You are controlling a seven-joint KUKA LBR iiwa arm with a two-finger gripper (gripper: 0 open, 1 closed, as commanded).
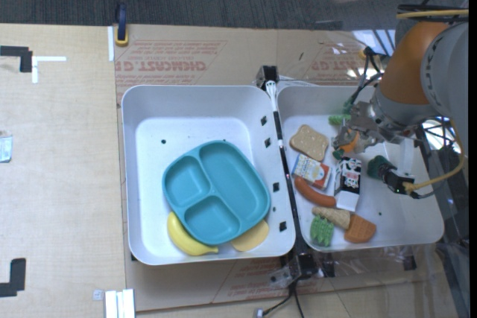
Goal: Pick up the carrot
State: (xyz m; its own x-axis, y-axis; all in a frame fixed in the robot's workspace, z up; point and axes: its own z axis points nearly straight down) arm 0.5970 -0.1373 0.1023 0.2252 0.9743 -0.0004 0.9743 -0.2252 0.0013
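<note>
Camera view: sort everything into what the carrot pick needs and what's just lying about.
For the job:
carrot, apparently partly under the gripper
gripper
right bin

Lying about:
bread
sausage
milk carton
blue plate
banana
left bin

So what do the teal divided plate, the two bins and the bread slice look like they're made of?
Teal divided plate: likely moulded plastic, with even colour, soft sheen and rounded compartment walls. Left bin and right bin: probably white plastic, with smooth, slightly glossy walls. Bread slice: seems a toy, plastic or foam; its flat tan face is matte and too small to tell further.
</note>
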